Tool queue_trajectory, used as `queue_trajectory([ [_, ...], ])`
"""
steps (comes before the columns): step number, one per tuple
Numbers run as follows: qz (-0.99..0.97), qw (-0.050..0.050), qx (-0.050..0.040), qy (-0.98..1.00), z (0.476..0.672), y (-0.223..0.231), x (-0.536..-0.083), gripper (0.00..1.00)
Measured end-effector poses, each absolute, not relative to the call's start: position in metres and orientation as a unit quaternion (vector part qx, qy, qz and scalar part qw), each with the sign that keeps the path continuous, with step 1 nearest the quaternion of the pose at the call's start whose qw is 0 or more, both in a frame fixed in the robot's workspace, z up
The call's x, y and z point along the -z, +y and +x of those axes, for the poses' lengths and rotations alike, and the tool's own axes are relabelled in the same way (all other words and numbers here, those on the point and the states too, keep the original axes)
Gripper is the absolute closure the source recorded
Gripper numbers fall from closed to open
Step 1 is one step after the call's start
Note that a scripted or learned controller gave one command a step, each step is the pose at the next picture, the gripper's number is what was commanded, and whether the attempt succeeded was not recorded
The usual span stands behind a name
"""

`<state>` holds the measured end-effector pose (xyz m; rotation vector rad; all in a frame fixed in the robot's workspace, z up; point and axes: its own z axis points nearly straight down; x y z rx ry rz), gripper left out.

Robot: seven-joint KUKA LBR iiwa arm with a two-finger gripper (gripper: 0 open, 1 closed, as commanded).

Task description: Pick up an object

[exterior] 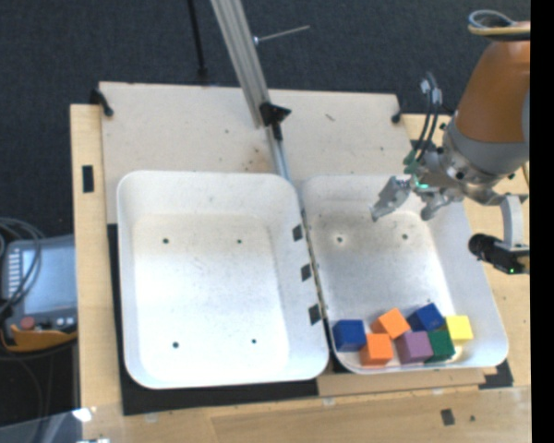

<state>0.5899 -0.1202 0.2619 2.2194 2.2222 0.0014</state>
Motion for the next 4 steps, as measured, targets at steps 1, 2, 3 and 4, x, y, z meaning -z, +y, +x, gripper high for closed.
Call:
queue_trajectory([
  [1,0.708,-0.001,0.0019,0.706,0.592,-0.122,-0.220,0.00],
  [2,0.708,-0.001,0.0024,0.706,0.593,-0.124,-0.157,0.00],
  [3,0.708,-0.001,0.0018,0.706,0.592,-0.126,-0.115,0.00],
  [4,0.711,0.002,-0.0015,0.703,0.594,-0.127,-0.128,1.00],
])
